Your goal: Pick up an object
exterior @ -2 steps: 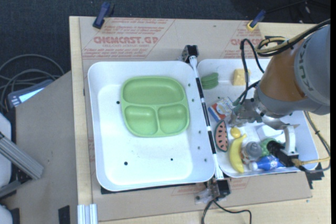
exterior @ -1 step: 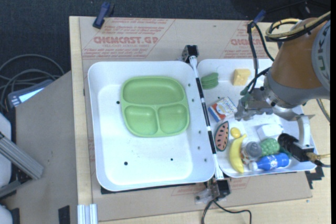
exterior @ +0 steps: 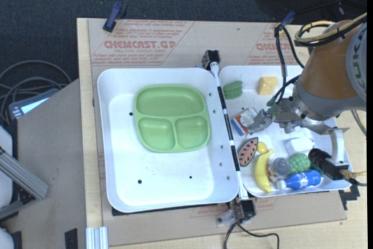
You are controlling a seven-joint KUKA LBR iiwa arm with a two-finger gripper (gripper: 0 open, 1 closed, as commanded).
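My gripper hangs low in the right bin, at its left middle, with the arm reaching in from the right. Just left of it lies a small red, white and blue packet. A watermelon slice lies below the gripper, and a banana below that. Towards the back of the bin are a green ridged piece and a yellow block. Nothing shows held in the gripper.
At the front of the right bin are a blue bottle, a green knobbly ball, a grey round item and a white piece. The left bin holds a green divided plate.
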